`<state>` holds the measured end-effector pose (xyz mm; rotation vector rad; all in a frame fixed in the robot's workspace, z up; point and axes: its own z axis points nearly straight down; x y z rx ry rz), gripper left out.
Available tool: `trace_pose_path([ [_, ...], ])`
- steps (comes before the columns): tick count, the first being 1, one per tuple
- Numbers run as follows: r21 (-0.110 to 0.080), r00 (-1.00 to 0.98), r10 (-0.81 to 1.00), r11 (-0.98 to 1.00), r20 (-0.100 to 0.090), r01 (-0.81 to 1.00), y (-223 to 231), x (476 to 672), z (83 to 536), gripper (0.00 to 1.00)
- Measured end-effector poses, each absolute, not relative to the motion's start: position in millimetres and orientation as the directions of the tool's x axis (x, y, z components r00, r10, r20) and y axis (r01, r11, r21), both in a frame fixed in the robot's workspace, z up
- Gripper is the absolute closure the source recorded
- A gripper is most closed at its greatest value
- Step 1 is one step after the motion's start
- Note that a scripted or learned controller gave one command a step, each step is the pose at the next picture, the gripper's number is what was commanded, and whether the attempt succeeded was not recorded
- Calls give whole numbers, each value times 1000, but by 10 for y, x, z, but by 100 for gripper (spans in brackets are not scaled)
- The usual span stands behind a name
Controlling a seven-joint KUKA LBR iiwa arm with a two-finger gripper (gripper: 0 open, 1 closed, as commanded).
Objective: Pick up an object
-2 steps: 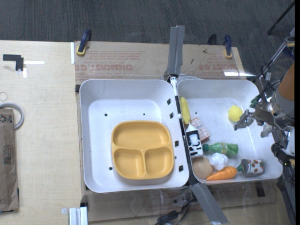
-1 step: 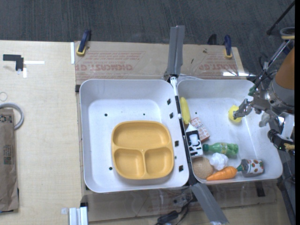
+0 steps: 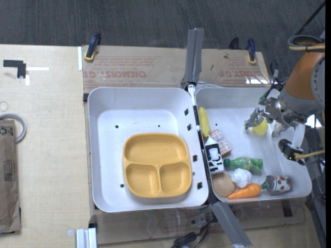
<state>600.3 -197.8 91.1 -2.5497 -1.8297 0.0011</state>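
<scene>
1. The left bin [image 3: 103,138] fills the middle of the frame and bears a yellow divided tray [image 3: 156,164] with three compartments.
2. The right bin [image 3: 227,105] sits at centre right, and every loose item lies in it.
3. The arm [image 3: 305,81] comes in at the right edge, its orange band above the wrist, reaching over the right bin's upper right part.
4. The gripper [image 3: 258,120] is low in that corner, and a small yellow object [image 3: 261,127] sits right at its fingertips. The fingers seem to straddle it, but whether they are closed on it I cannot tell.
5. Along the bin's left wall lies a banana [image 3: 204,122]; below it sit a snack packet [image 3: 219,141] and a black-and-white card [image 3: 213,158].
6. At lower right are a green bottle [image 3: 244,164], a white crumpled piece [image 3: 241,177], a carrot [image 3: 245,191], a round brown item [image 3: 223,185] and a small printed can [image 3: 277,184].
7. Progress, as I judge it: the reach is made and a target chosen; a firm grasp and the lift are left.
</scene>
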Motion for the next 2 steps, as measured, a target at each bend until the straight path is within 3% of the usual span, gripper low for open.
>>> trace_pose_path([
  [1,-2,317,948,-317,-2,948,-1986,6004,1004,100],
  [2,-1,381,925,-381,-2,925,-1418,6348,2162,100],
])
